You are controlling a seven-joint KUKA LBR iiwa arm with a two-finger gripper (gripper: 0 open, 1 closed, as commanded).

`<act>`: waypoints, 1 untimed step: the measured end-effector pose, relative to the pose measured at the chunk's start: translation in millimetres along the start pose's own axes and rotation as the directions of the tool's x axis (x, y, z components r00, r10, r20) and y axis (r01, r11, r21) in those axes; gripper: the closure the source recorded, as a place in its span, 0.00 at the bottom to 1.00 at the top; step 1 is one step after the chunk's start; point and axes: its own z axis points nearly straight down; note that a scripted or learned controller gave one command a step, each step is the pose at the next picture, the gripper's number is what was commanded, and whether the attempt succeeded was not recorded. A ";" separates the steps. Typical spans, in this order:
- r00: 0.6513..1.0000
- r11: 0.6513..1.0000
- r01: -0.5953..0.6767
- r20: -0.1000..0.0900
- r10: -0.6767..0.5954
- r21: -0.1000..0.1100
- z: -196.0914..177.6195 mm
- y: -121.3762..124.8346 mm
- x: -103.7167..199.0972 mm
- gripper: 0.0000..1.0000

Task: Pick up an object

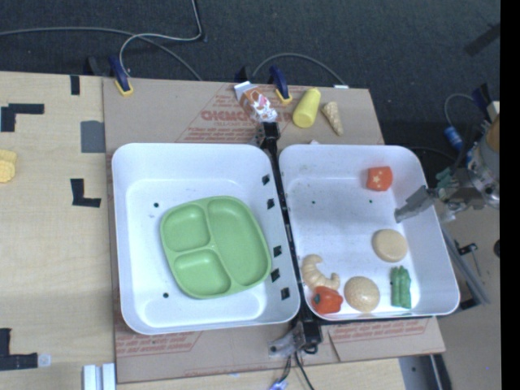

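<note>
- Camera view, looking down at a slant: judged as an early stage of the pick, with no item seen in the gripper (410,205).
- Reaching in from the right, over the right rim of the right bin (325,154), above bare white floor.
- Cannot tell whether open or closed at this angle; seen as one grey prong pointing down and left into the bin.
- Nearest candidates: red block (379,178) up and to the left of the gripper, near the bin's far wall; beige round piece (390,244) just below it, towards the near side.
- Further candidates along the near wall of the same bin: second beige round piece (361,293), green piece (400,288) beside it on the right, red rounded piece (327,301) on the left, touching a tan curled piece (317,271).
- All six resting on the bin floor, apart from the gripper.
- Left bin (122,162) holding a green divided plate (215,244), well apart from the arm; unlikely as the target, going by where the arm is.
- Done so far, as a judgement: approach over the right bin.
- Left to do: settle over one item, descend, close on it, lift it clear of the floor.
- Most probable choice by closeness: red block or the nearer beige round piece; impossible to say which.
</note>
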 end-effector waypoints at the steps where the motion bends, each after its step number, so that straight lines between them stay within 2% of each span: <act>1: 1.000 1.000 0.000 -0.001 0.000 0.002 155.3 29.9 -18.6 0.00</act>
